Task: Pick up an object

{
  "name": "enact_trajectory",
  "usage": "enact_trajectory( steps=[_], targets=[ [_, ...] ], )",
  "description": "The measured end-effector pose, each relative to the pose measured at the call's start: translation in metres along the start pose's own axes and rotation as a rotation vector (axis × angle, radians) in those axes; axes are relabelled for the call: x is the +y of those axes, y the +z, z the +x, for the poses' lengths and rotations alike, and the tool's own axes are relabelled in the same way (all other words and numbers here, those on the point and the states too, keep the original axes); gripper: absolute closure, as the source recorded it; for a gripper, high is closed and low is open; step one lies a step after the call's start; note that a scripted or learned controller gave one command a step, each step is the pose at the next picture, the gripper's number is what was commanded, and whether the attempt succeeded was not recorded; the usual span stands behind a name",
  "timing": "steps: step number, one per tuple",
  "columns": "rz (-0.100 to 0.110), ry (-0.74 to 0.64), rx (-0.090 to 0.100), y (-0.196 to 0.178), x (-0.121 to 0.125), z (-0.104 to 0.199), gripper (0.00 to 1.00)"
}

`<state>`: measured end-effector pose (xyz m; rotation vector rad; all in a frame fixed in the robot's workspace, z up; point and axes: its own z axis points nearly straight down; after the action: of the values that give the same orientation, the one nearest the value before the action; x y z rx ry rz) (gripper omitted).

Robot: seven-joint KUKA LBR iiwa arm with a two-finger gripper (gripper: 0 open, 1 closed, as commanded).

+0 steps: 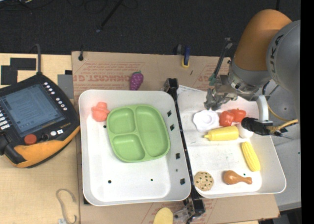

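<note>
Reading upside down, I made out faint red print on the cardboard sheet (pixel 117 71) behind the bins — too blurred to spell out. I reached in from the right, my orange band up, my gripper (pixel 216 101) hanging over the back of the right bin (pixel 274 179) — whether my jaws were wide or narrow I could not tell. Just beside it lay a white piece (pixel 205 119) and a red toy (pixel 231 116).

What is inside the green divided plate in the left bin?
The green divided plate holds nothing visible in its three compartments. The pink toy lies beside it in the left bin. The bin floor beneath is covered.
</note>
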<state>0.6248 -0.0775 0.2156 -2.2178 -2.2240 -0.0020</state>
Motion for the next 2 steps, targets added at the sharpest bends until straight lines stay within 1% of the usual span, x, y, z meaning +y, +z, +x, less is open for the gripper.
enact_trajectory(
  steps=[1, 2],
  targets=[
    [0.0, -0.002, -0.001, -0.012, 0.012, -0.004, 1.0],
    [0.002, 0.002, 0.0, -0.021, 0.004, 0.008, 1.0]
  ],
)
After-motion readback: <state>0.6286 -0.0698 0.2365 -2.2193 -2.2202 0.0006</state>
